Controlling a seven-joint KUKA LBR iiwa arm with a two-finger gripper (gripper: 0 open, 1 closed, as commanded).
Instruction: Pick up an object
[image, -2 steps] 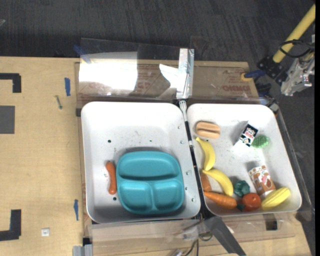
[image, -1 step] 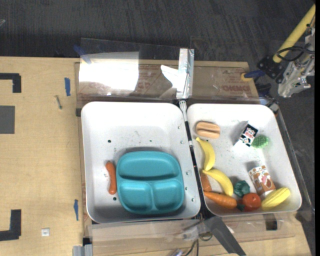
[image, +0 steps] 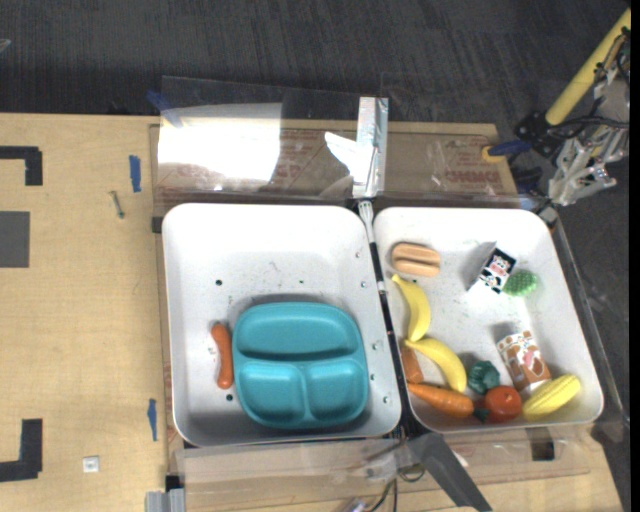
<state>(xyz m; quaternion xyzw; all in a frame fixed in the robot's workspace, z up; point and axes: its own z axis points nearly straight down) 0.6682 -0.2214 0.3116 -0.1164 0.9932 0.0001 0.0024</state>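
Overhead slanted view onto both bins (image: 270, 222)

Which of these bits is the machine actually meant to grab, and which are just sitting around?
Could be picked up: hot dog, two bananas, carrot, tomato, lemon, can, small carton, sausage.

Just there: teal divided tray, two white bins, cardboard bench.

The gripper (image: 585, 168) sits at the upper right.
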